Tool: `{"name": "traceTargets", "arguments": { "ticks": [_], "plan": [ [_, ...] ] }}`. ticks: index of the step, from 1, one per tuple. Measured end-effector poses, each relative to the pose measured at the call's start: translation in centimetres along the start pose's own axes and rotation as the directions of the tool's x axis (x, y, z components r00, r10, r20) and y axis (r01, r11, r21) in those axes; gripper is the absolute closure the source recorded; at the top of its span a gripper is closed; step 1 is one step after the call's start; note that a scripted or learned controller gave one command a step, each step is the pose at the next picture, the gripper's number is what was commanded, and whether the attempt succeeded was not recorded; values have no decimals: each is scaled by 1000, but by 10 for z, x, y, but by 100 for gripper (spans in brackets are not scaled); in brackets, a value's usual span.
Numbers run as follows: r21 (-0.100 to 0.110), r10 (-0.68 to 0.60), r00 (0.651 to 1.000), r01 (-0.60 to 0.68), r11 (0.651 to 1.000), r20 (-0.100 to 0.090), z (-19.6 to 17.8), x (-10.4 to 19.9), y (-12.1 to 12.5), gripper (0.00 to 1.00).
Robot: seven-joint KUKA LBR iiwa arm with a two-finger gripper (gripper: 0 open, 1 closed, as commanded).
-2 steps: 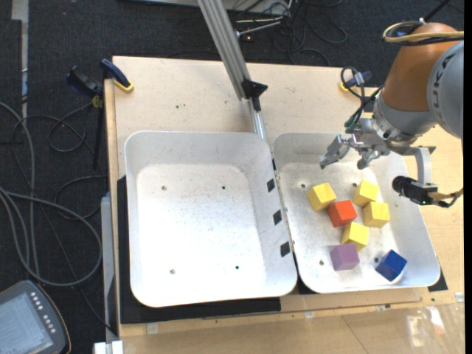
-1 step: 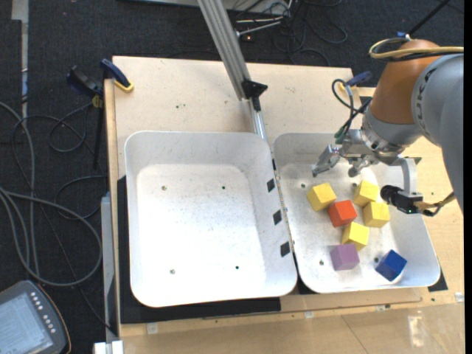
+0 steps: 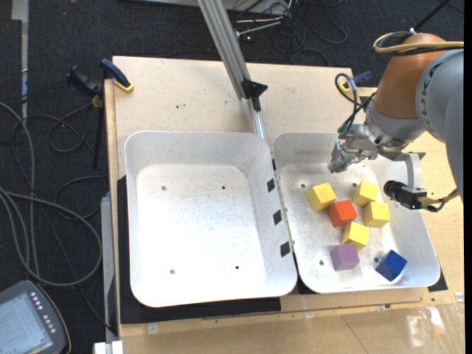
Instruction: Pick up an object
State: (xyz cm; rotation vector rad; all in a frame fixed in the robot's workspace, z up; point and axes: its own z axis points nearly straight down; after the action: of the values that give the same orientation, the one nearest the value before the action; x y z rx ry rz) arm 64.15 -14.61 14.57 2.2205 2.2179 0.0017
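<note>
Several small blocks lie in the right bin point(image 3: 302, 271). A yellow block point(image 3: 321, 195) sits nearest the bin's middle, with an orange block point(image 3: 342, 213) touching its lower right. More yellow blocks point(image 3: 366, 192) point(image 3: 377, 213) point(image 3: 356, 234) cluster around the orange one. A purple block point(image 3: 344, 257) and a blue block point(image 3: 391, 265) lie toward the front rim. My gripper point(image 3: 339, 161) hangs over the back of the right bin, just behind the yellow blocks, with nothing seen in it.
The left bin point(image 3: 147, 286) stands beside the right one, divided from it by a shared rim with black clips point(image 3: 278, 216). A slanted metal pole point(image 3: 228, 43) reaches in from the back. A clamp point(image 3: 114, 76) and cables lie at the bench's back left.
</note>
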Motion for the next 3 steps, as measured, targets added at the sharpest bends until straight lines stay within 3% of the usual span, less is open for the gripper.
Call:
{"name": "traceTargets", "arguments": {
  "ticks": [3],
  "plan": [
    [-3, -4, 1000, 4, 1000, 0, -141, 4, 4, 100]
  ]
}}
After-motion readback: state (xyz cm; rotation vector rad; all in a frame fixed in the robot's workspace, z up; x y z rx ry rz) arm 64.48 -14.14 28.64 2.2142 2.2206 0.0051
